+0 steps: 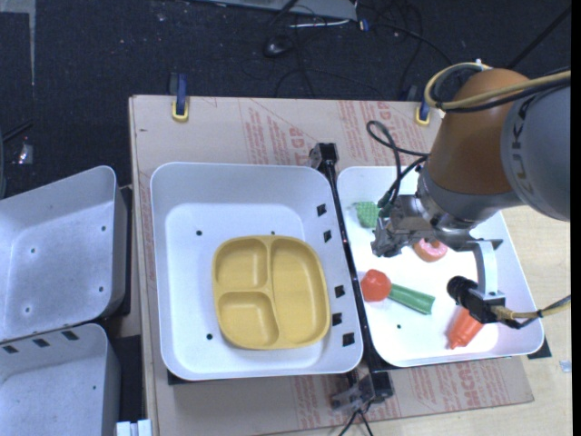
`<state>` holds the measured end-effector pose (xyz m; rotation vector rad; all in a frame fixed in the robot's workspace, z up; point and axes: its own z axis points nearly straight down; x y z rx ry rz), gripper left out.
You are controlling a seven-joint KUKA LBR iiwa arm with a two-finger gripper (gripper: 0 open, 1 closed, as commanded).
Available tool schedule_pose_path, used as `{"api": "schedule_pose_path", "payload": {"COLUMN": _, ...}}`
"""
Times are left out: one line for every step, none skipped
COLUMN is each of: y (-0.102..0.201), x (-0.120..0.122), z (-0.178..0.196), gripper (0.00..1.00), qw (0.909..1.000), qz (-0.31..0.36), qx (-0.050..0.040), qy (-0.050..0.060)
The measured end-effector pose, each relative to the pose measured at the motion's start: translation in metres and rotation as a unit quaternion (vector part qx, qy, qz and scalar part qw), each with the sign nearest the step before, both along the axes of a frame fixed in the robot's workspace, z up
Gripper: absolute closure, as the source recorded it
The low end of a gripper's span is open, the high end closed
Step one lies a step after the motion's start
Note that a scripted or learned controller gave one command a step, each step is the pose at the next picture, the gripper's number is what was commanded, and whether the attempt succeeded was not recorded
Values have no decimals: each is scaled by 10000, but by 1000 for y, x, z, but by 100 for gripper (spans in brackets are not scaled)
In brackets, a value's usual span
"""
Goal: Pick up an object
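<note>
**Gripper low over a right bin of small toys**

The right bin [522,271] holds the loose objects. A pink ring-shaped piece [431,250] lies just beside the gripper [392,234], partly tucked under the wrist. A ridged green piece [366,213] sits near the bin's left wall, just left of the gripper. Toward the front lie a red-orange ball [376,286] and, touching or nearly touching it, a green stick-shaped piece [413,298]. An orange carrot-like piece [465,328] rests near the front right corner, beside a black fitting on a cable.

The gripper hangs over the middle of this bin; whether its jaws are spread or closed cannot be told, as the wrist hides them.

The left bin [182,243] holds a yellow divided plate [270,292] with three compartments, lying flat.
</note>
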<state>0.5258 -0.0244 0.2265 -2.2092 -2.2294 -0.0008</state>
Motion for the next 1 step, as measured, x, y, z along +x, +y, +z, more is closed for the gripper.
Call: {"api": "schedule_pose_path", "payload": {"y": 56, "x": -11, "z": -8, "gripper": 100, "qw": 10000, "qz": -3, "qx": 0, "qy": 2}}
